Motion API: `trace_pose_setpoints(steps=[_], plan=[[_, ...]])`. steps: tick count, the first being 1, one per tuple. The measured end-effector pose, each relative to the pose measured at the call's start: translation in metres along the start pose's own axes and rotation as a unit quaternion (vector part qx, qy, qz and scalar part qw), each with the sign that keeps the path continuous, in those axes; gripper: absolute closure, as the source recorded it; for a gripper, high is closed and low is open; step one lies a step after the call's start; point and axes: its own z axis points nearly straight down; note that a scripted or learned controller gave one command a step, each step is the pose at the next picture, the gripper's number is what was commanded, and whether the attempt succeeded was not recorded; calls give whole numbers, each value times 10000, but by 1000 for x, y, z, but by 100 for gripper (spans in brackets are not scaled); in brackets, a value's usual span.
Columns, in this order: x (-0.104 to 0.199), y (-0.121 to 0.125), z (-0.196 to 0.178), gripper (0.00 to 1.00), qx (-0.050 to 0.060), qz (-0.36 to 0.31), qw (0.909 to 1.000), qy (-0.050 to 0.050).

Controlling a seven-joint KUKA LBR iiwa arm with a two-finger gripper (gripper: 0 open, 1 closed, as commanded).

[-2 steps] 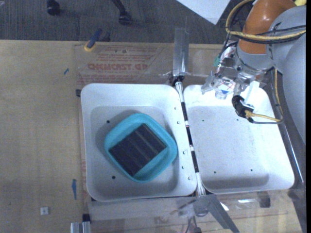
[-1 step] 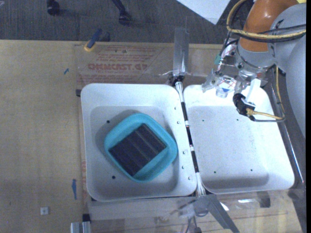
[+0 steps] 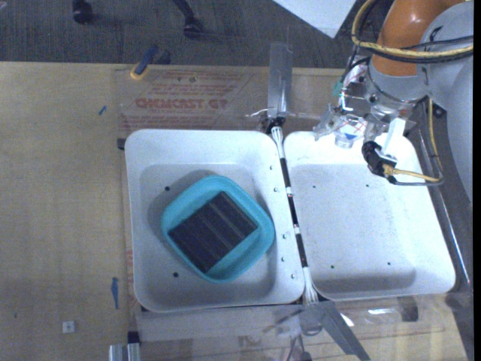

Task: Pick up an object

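Toward the near-middle of the left bin (image 3: pixel 143 156) lies the one thing worth picking: a teal scrubber with a dark ribbed face (image 3: pixel 216 228), flat on the floor and turned at an angle to the walls. Bare floor rings it on every side, though its near-right corner comes close to the slope up to the divider (image 3: pixel 289 201) between the two bins.

Over the far edge of the right bin (image 3: pixel 361 232) hangs the gripper (image 3: pixel 342 130), well apart from the scrubber, with nothing seen between its tips; whether it is spread or closed I cannot tell at this size.

The likely trouble is the crossing. The arm must travel left over the raised divider, and a low path could clip that rim or the upright post (image 3: pixel 279 74) at its far end. The yellow cable (image 3: pixel 409 175) looping below the wrist could also drag on the right bin's wall. At the scrubber, its wide, flat, low body offers little to pinch; fingers set across the broad face may skid off or just push it toward the wall.
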Motion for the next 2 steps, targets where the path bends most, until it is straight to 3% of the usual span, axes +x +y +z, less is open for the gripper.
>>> trace_pose_setpoints(steps=[2], plan=[[2,1,-19,100,-21,-26,10000,-21]])
